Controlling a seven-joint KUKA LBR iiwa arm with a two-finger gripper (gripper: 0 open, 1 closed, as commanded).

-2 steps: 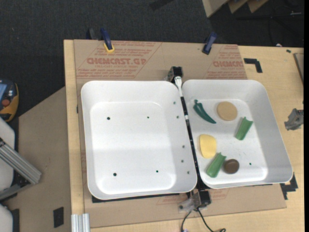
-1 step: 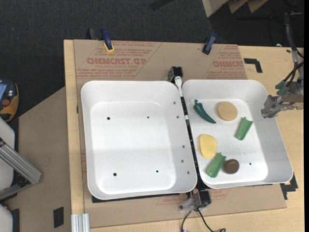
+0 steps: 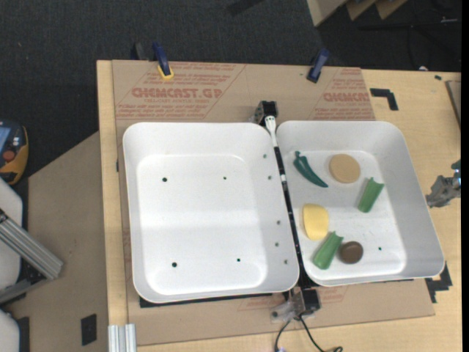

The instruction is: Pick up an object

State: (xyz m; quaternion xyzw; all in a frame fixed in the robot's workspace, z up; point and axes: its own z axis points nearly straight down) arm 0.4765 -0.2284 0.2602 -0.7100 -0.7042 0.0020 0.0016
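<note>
Where the right bin (image 3: 410,196) holds the objects, six small things lie apart from one another on its white floor: a dark green curved pepper (image 3: 309,170) near the inner wall, a round tan disc (image 3: 344,169) just beside it, a light green block (image 3: 370,195) tilted to the disc's lower right, a yellow piece (image 3: 316,221) nearer the middle, and, toward the front edge, a second green block (image 3: 326,250) touching a brown round piece (image 3: 351,251). At the view's right edge, beyond the bin's rim, a grey metal part of the gripper (image 3: 445,189) shows, touching none of them; whether it is released or clenched I cannot tell. The left bin (image 3: 198,211) sits alongside on the cardboard-covered bench (image 3: 220,86).
</note>
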